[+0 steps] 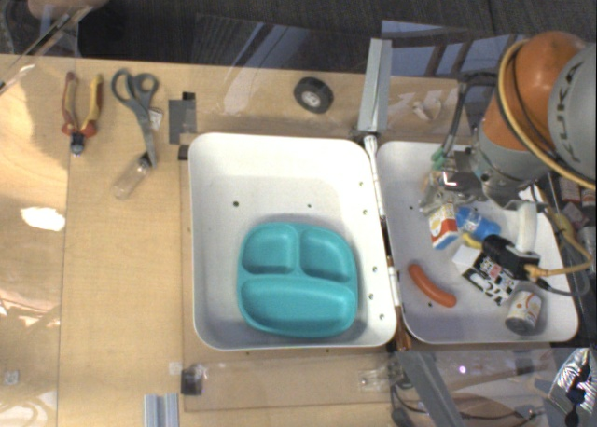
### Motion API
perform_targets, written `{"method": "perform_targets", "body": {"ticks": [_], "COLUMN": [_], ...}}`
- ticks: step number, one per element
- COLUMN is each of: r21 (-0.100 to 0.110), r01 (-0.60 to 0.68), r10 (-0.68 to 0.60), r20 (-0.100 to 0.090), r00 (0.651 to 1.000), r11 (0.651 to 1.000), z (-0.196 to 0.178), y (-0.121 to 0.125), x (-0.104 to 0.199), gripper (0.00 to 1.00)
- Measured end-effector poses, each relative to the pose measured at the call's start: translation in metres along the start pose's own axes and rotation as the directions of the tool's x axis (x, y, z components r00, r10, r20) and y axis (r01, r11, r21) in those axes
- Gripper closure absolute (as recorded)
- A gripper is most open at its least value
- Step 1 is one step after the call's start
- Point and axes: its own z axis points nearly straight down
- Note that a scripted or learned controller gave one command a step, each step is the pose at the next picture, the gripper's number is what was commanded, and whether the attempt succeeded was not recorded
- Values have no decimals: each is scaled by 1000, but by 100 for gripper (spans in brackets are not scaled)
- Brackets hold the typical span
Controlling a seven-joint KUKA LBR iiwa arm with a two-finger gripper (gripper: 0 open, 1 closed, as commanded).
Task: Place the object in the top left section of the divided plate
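Observation:
A teal divided plate (298, 278) lies in the left bin (215, 229), with two small sections at its far side and one long section near the front. The arm, with its orange band, hangs over the right bin (401, 183). Its gripper (448, 181) is low over the bin's upper middle, just above a small white, red and blue pack (446, 227). An orange sausage (432, 285) lies near the bin's front left, apart from the gripper.
The right bin also holds a blue piece (480, 226), a black-and-white patterned card (494, 274), a small can (524, 309) and a white tube (527, 222). Pliers (80, 110), scissors (138, 103) and a tape roll (313, 94) lie on the bench behind the bins.

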Motion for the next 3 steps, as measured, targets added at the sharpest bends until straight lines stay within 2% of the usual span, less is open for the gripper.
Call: {"method": "perform_targets", "body": {"ticks": [1, 2, 3], "r21": [2, 6, 4], "r01": [67, 2, 24], "r10": [-67, -2, -24], "r20": [-2, -1, -2], "r00": [998, 1000, 1000], "r11": [998, 1000, 1000], "z": [-29, 4, 76], "y": [3, -6, 3], "x": [113, 181, 233], "gripper": [100, 100, 100]}}
